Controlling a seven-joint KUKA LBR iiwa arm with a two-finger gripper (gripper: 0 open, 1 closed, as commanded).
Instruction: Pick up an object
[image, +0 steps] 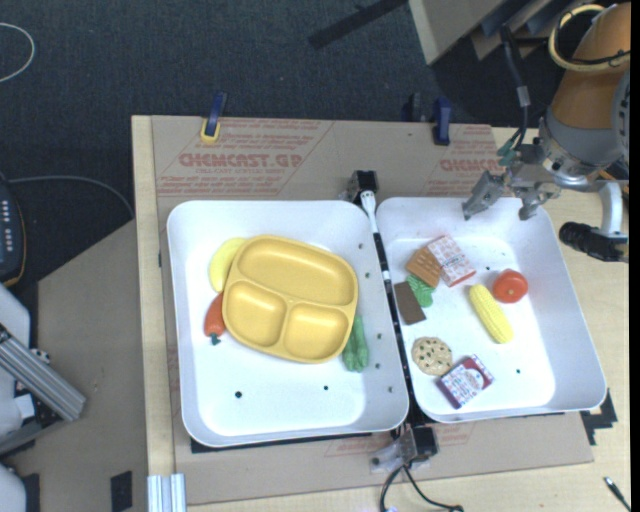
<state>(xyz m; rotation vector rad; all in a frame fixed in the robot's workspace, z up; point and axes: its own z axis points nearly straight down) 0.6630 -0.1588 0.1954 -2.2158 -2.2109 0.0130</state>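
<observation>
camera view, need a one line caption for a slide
Gripper poised open over the right bin's far edge, toy foods scattered below; yellow divided plate fills the left bin.

The light is bright and even, and it seems to come from above. My two white bins (200, 400) shine the most, and the left one is so bright that its floor looks flat and washed out. The yellow tray (290, 298) has soft shiny spots on its raised edges. Shadows are small and pale. A thin one sits under the tray, and little ones sit beside the toy corn (491, 312) and the tomato (510, 286). The dark floor past the bench's far edge is dim. The picture is a bit soft and grainy. My orange band (600, 70) looks fuzzy at the top right corner.
</observation>
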